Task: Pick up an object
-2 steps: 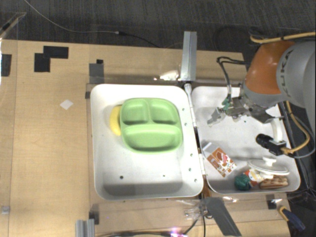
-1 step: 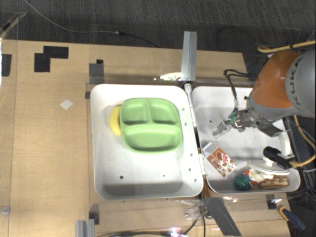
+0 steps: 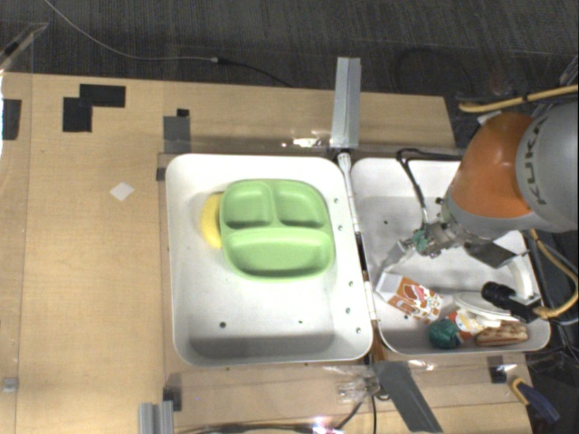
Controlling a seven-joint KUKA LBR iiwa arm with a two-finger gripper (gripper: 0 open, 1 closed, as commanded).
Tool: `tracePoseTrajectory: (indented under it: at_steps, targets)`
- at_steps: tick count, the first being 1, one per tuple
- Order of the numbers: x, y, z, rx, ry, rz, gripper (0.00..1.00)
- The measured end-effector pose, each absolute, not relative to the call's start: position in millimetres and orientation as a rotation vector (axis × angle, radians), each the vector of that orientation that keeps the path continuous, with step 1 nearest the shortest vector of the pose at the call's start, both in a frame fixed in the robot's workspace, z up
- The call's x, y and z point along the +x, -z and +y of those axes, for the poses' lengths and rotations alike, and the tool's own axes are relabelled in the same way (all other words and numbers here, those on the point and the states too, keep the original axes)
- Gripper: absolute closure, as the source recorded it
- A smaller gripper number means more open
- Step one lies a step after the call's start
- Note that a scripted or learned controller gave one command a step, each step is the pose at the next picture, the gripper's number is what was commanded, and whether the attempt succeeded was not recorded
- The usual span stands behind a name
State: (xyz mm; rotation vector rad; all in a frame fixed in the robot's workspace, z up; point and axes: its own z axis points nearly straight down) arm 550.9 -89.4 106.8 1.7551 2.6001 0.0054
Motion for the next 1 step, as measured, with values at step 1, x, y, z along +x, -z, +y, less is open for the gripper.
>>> tracePoseTrajectory:
  at_steps: [1]
  targets:
    - [496.0,-89.4,-90.0,1.851,-0.013,2.522,0.0]
